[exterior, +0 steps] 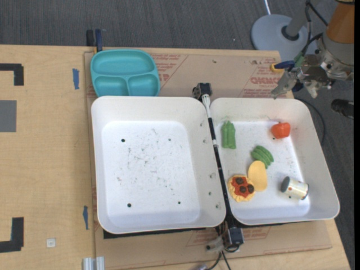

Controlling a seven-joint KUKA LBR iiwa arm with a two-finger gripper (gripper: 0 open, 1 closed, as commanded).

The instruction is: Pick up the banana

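Banana, the pale yellow plastic piece (258, 174), lies near the right bin's (320, 151) front edge, touching the pizza slice toy (242, 188); I could snag that instead. My tool (301, 83) hovers beyond the far rim, grip state unclear.

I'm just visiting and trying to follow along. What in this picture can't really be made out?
- Gripper, camera view: small and dark against clutter, so its finger state is unreadable.
- Arm: cut off by the top and right edges.
- Banana: its lower left end is covered by the pizza toy.
- Silver cylinder in the right bin: too small to identify.
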